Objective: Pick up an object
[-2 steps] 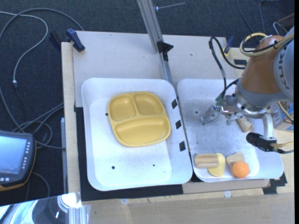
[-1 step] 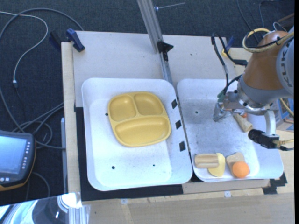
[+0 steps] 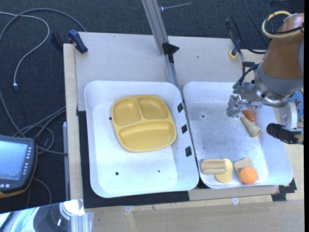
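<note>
My gripper hangs over the upper middle of the right bin, below the grey wrist and orange band. Just right of it lie a small orange-red piece and a tan cork-like piece, close beside the fingers. I see nothing clearly between the fingers. At the bin's front edge sit a tan bread-like block, a pale yellow piece, a beige chunk and an orange ball.
The left bin holds a yellow divided plate. A metal pole slants down to the gap between the bins. Black clips mark the divider. A tablet and cables lie on the floor at left.
</note>
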You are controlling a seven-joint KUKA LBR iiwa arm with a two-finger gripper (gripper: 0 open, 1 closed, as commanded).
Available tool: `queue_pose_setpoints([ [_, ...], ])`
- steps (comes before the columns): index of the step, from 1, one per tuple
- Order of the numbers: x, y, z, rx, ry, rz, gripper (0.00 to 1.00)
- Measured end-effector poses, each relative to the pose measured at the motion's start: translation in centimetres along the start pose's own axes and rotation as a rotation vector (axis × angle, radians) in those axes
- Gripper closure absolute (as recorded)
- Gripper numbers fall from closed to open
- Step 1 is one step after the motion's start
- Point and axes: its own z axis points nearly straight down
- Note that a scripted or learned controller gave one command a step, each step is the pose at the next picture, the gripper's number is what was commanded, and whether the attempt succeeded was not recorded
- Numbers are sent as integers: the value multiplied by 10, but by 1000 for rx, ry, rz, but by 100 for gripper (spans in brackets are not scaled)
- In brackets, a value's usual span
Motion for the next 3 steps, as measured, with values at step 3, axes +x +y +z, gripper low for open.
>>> queue_pose_setpoints([
  [3, 113, -13, -28, 12, 5, -4, 100],
])
